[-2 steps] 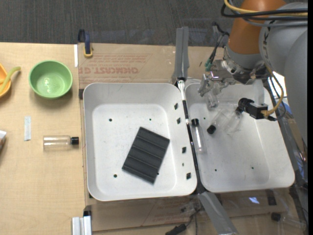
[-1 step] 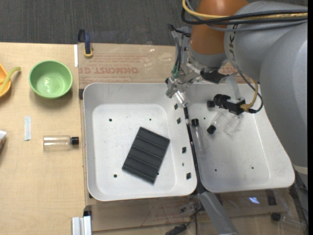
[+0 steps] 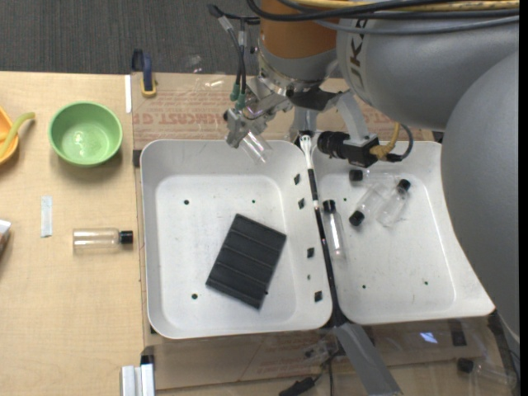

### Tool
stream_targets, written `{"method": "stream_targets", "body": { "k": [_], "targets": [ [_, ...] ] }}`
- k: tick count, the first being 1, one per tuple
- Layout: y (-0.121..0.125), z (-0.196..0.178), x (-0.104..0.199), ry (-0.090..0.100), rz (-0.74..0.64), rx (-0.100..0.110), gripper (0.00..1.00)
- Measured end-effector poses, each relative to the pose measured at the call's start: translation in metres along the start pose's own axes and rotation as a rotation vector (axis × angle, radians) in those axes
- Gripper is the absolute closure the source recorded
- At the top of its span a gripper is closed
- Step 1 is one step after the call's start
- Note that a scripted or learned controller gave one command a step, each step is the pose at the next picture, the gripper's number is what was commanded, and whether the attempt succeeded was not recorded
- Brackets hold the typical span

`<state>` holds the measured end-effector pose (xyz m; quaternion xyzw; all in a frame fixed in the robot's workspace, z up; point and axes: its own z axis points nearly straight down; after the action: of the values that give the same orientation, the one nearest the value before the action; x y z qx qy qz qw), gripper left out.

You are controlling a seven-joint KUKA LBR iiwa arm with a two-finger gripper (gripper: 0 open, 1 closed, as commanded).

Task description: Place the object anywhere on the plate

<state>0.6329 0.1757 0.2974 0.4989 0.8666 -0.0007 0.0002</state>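
- Nearest me, at the bottom of the frame, I see the front rims of the two white bins, which sit side by side and meet along a seam near the centre.
- In the left bin [image 3: 165, 304] I see a dark, ribbed rectangular plate [image 3: 247, 260] lying flat on the floor, turned at an angle, its lower corner toward the front wall.
- In the right bin [image 3: 445, 287] I see small clear plastic bottles with black caps [image 3: 381, 201] in the upper half, close together; I can't make out how many there are.
- A thin clear tube [image 3: 332, 229] lies along the seam between the bins.
- On the bench [image 3: 74, 320], at the left of the frame, I see a clear vial with a black cap [image 3: 102, 238] on its side, and a small white strip [image 3: 46, 217] just left of it.
- Farther back at upper left sits a green bowl [image 3: 86, 134], with an orange item cut off at the frame edge.
- At the top centre, the tool [image 3: 247, 139] hangs over the back rim of the left bin, well apart from the plate. Its fingers look slightly parted and I see nothing between them.
- The grey arm [image 3: 445, 48] fills the upper right, with cables trailing under it.
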Motion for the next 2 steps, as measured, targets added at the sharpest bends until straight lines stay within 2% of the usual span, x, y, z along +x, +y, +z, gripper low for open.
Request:
{"method": "stream_targets", "body": {
  "k": [1,2],
  "targets": [
    [-0.038,0.081,0.055,0.001,-0.32,0.002,1.0],
    [-0.076,0.151,0.102,0.002,-0.359,0.003,1.0]
  ]
}}
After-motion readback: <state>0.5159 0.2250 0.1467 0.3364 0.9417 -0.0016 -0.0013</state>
